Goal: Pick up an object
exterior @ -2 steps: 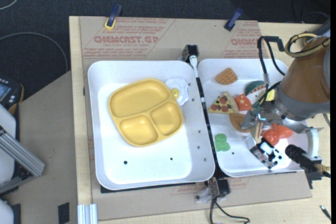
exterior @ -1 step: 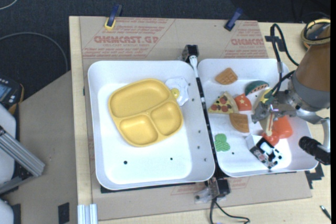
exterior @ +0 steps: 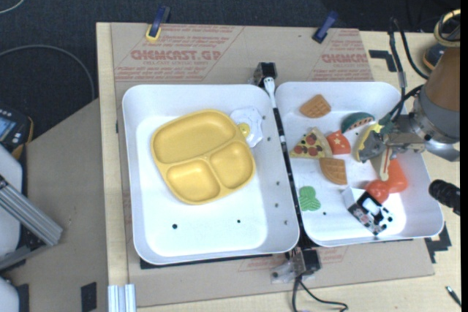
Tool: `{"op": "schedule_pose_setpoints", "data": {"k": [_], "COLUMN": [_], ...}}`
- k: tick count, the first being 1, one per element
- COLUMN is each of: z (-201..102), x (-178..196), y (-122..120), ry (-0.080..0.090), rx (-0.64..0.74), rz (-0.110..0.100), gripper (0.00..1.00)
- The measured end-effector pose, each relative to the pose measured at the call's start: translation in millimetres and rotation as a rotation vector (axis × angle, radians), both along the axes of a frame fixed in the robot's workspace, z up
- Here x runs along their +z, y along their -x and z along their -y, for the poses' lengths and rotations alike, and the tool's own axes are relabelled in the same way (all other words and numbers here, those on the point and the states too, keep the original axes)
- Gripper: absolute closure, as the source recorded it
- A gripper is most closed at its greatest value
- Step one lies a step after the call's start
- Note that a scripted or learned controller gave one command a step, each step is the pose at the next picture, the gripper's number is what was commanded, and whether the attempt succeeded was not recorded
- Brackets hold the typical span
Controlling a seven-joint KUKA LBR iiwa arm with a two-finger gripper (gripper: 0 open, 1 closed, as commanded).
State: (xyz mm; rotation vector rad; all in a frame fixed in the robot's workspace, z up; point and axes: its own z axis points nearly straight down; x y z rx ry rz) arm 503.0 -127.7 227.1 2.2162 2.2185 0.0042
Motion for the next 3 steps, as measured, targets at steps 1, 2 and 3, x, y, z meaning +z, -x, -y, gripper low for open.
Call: {"op": "schedule_pose_setpoints", "data": {"k": [1,2,3], "z": [-56.8,-112.2,-161.0], "x": [-3.1,-13.2,0.7], "y": [-3.7,-19.9,-29.7], "ry": [-0.005,-0.004,-0.004], "rx": [0.006,0.005,0.006], "rz": [-0.007,-0.005,-0.003], "gripper": [1.0,1.0,1.0]}}
